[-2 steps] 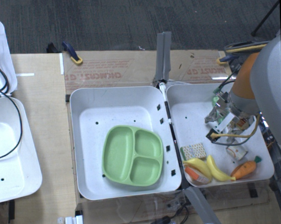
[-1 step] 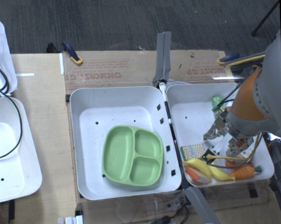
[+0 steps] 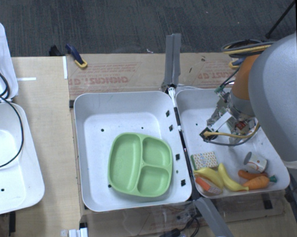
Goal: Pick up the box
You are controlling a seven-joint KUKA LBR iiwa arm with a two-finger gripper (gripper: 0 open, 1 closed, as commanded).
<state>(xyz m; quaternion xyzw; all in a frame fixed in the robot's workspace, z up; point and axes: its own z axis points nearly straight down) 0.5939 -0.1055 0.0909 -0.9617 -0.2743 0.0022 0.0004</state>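
The box (image 3: 205, 160) is small and flat, pale with a fine green and yellow pattern. It lies in the right bin (image 3: 187, 109) close to that bin's left wall, towards the front. My gripper (image 3: 225, 119) hangs over the middle of the right bin, behind the box and to its right, with a clear gap between them. Nothing shows between the gripper and the box. The grey arm with its orange band (image 3: 242, 82) comes in from the right and hides the bin's right rear part.
Just in front of the box lie a yellow banana (image 3: 226, 178), a reddish piece (image 3: 207, 185), a carrot (image 3: 256, 182) and a small grey cup (image 3: 256, 162). A green divided plate (image 3: 139, 164) sits in the left bin (image 3: 90, 142).
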